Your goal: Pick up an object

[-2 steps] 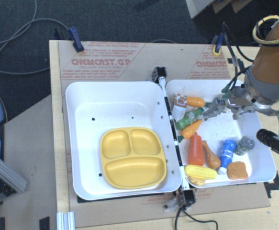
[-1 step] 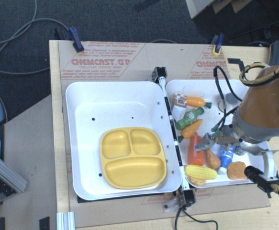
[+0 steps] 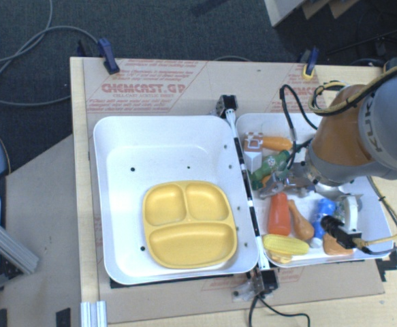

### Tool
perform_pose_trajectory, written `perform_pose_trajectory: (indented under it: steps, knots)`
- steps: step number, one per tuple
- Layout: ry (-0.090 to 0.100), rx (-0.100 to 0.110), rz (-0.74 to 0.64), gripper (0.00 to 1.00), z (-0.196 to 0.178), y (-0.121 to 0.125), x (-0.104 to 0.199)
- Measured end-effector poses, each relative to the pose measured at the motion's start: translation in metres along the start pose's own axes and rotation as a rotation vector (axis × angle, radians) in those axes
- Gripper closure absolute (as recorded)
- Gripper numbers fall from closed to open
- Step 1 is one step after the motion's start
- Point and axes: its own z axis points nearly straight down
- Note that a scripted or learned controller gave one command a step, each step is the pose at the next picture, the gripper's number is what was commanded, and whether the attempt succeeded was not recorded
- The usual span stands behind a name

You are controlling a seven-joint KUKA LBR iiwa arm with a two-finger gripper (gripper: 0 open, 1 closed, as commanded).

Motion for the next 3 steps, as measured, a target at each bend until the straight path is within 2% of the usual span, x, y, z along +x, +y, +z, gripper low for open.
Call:
perform_pose_trajectory:
  steps: [1, 2, 3]
  knots:
    - [0.004, 0.01, 0.005, 0.0, -0.004, -0.066, 0.001]
    - [-0.001, -0.004, 0.004, 1.0, -0.016, -0.061, 0.001]
    - [0.003, -0.016, -0.009, 1.0, -0.168, -0.059, 0.076]
